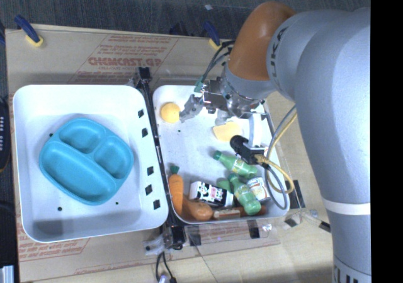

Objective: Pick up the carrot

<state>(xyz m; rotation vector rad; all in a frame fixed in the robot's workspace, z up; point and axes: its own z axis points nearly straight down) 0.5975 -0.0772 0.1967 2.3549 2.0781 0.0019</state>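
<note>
Carrot [175,192] lies along the left wall of the right bin [189,96], near its front corner. The hand [200,106] hangs over the bin's back end beside a yellow ball [169,112], well apart from the carrot; can't tell its grip.

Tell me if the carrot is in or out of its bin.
In: the carrot lies flat in the right bin, along its left wall, near the front corner.
</note>
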